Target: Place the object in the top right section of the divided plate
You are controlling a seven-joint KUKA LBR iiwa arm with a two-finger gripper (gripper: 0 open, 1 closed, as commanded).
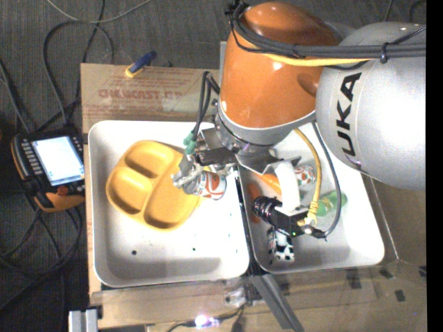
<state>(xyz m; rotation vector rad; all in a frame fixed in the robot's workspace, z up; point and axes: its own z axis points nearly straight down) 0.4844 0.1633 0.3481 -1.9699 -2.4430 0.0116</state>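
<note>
A small glossy can [210, 186], white with red markings, sits pinched between the metal fingers of the gripper [196, 180], at the right edge of the smooth yellow divided plate [149, 184]. The plate, three rounded sections, lies in the left white bin [124, 261]. The right bin [360, 251] holds a black-and-white spotted object [282, 249], a green translucent piece [332, 200] and an orange item [268, 183]

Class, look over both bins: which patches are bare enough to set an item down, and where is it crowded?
Left bin: bare floor along the front edge, below the yellow divided plate, plus a strip at the plate's rear left. Crowded: the plate's right edge, where the gripper meets a red-and-white can. The right bin is cluttered beneath the arm.
</note>
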